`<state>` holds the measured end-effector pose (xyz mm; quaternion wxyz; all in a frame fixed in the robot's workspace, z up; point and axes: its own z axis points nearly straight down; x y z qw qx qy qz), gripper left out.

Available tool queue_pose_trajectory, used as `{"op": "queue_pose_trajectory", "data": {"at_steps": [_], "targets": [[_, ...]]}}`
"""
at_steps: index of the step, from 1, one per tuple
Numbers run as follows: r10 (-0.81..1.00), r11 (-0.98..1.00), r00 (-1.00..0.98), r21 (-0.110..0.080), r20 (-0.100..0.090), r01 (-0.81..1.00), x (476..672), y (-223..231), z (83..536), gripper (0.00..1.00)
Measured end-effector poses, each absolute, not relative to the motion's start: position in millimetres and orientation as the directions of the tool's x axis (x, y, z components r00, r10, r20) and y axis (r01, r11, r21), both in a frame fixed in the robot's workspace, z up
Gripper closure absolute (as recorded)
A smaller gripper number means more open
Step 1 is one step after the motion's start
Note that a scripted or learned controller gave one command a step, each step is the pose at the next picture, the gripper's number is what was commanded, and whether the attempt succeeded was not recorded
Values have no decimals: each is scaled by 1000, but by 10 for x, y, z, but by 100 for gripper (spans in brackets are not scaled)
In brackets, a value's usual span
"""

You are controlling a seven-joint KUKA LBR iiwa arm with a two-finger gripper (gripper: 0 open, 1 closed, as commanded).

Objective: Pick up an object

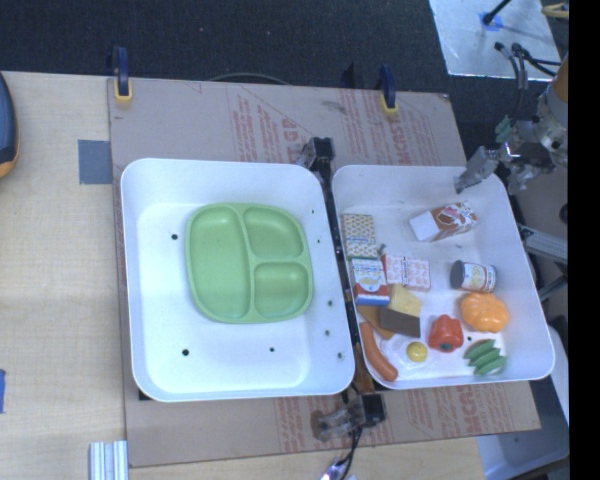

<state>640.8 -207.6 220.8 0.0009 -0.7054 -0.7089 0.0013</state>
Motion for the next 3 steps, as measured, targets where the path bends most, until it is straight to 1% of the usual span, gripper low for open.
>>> {"op": "queue_pose_trajectory", "data": {"at_steps": [1, 2, 3], "targets": [[1000, 6, -6, 7, -1, 1000, 6527, -2106, 1085, 0], [1000, 6, -6, 14, -9, 1000, 6614, -1769, 1018, 0], [1000, 8, -8, 18, -8, 1000, 6631, -1781, 1158, 100]]}}
